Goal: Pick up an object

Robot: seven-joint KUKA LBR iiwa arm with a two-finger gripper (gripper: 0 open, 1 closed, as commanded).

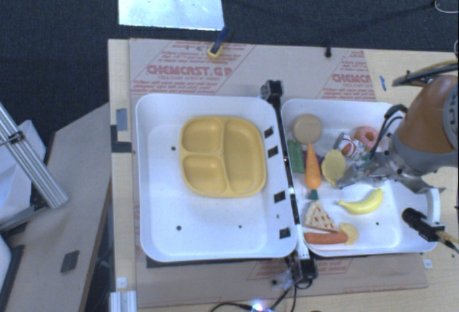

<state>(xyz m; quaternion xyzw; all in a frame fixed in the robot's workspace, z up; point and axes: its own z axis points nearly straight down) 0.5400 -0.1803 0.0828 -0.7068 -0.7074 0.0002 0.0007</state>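
Reaching: two-finger metal gripper [353,176] low in right shallow white bin [409,242], apparently pre-grasp
Fingers: cannot tell whether parted or closed
Nearest target: pale yellow round toy piece [333,166], touching fingertips
Next: likely close, then lift
Crowding: yellow plastic banana [362,201], orange toy carrot [313,168], pink doughnut [367,135]
Left bin: yellow divided plate [222,156]

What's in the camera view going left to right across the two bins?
Left bin with yellow divided plate → right bin: carrot → yellow round piece → banana → gripper → orange-banded arm.
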